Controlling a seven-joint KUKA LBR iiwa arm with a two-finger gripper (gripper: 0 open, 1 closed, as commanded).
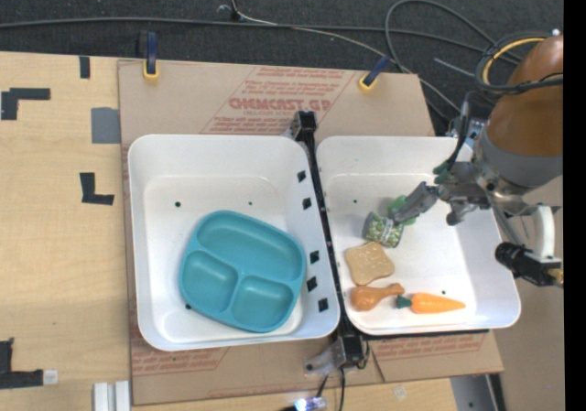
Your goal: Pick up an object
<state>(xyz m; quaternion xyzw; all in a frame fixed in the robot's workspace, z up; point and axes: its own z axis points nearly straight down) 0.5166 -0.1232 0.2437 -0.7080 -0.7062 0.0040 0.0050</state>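
The right bin [417, 155] holds a green patterned packet [384, 230], a slice of toast [369, 263], an orange drumstick [375, 296] and a carrot [433, 304]. My gripper [405, 209] reaches in from the right, slanting down to the left. Its tip sits right at the upper right edge of the green packet and seems to touch it. From this angle I cannot make out whether anything is held.
A blue divided plate [241, 270] lies in the left bin [156, 162]. A black divider [313, 208] runs between the bins. Cables trail across the dark floor behind the bench. The arm's orange band [531, 107] hangs over the right bin's right wall.
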